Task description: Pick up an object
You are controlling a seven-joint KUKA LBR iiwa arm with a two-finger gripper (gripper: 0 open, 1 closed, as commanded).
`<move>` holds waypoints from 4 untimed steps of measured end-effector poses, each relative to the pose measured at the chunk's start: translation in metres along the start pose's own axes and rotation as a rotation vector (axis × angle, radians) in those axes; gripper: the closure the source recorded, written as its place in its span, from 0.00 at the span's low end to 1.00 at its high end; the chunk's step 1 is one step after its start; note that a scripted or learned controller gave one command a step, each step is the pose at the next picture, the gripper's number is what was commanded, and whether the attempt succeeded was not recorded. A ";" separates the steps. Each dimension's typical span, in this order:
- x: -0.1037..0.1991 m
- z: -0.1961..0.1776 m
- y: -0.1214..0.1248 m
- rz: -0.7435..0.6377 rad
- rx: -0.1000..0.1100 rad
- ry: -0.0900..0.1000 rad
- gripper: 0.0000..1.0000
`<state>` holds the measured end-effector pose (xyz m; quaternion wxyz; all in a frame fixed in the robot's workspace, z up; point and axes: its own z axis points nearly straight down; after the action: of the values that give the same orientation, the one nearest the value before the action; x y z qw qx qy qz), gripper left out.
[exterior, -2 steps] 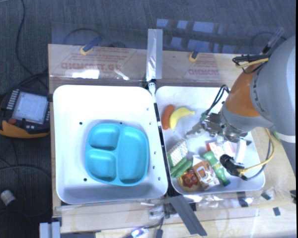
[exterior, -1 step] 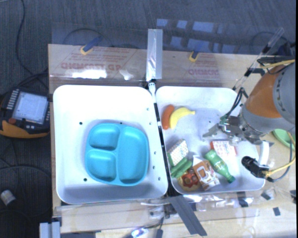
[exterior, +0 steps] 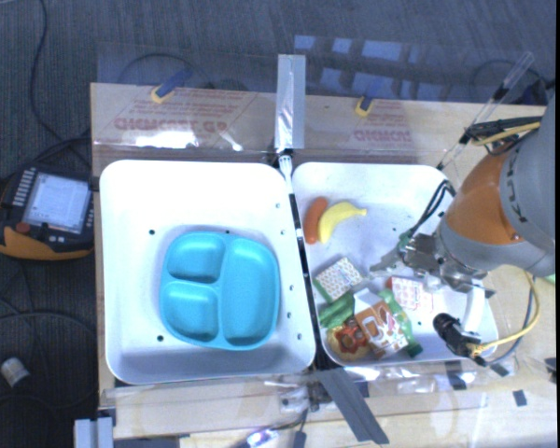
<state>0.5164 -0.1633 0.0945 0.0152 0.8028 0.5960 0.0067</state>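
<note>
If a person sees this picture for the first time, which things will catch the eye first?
First, the bright blue divided plate lying in the left bin. Next, the grey arm with its orange band reaching over the right bin, where a yellow banana lies near the far wall.

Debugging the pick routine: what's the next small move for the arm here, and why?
Probably a short drop straight down. The gripper hovers in the right bin over the checkered packet, with nothing seen between its fingers. The banana lies farther off, so the packet looks the nearest target.
</note>
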 end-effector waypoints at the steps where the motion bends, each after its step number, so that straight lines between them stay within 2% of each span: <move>1: 0.005 0.000 0.005 0.151 0.002 0.000 0.00; 2: 0.016 -0.001 -0.029 0.235 -0.002 0.000 0.00; 3: 0.056 0.003 0.075 0.050 0.011 0.003 0.00; 4: 0.058 -0.008 0.078 0.046 0.005 0.003 1.00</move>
<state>0.6074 -0.1299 0.1050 0.0119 0.8163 0.5775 0.0067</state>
